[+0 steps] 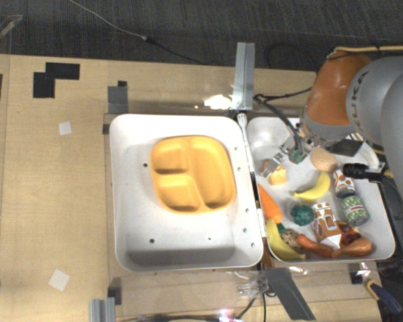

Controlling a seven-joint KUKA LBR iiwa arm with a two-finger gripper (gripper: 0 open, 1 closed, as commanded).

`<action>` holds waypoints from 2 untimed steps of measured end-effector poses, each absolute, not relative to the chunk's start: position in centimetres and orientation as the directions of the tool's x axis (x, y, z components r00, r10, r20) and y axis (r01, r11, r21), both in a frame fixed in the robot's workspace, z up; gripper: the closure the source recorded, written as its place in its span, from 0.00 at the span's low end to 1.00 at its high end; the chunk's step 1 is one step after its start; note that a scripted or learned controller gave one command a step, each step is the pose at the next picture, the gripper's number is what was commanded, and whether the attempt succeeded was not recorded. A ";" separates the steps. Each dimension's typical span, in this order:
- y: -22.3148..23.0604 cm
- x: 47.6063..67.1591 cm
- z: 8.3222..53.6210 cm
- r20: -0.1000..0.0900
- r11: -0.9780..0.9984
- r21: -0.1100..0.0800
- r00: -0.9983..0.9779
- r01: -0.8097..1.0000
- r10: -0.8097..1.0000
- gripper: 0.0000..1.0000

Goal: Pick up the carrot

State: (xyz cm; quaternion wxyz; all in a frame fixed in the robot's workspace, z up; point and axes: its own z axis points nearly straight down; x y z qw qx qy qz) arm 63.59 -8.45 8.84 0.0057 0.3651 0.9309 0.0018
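The carrot (pixel 271 204) is a short orange piece that lies along the left wall of the right bin (pixel 384 228), its tip pointing up-left. My gripper (pixel 284 157) hangs over the upper left part of that bin, above and slightly right of the carrot and apart from it. Just below the gripper sits a small yellow cheese block (pixel 277 176), between it and the carrot. Nothing shows in the gripper's grasp.
The right bin also holds a banana (pixel 314 188), a second banana (pixel 283 242), a teal item (pixel 301 213), a carton (pixel 326 221), a green can (pixel 354 208), a sausage (pixel 330 248) and a beige lump (pixel 323 158). A yellow divided plate (pixel 190 173) lies in the left bin (pixel 131 233).
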 end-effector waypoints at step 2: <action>-9.4 61.0 8.9 -0.009 0.686 0.009 -0.686 0.728 0.728 0.00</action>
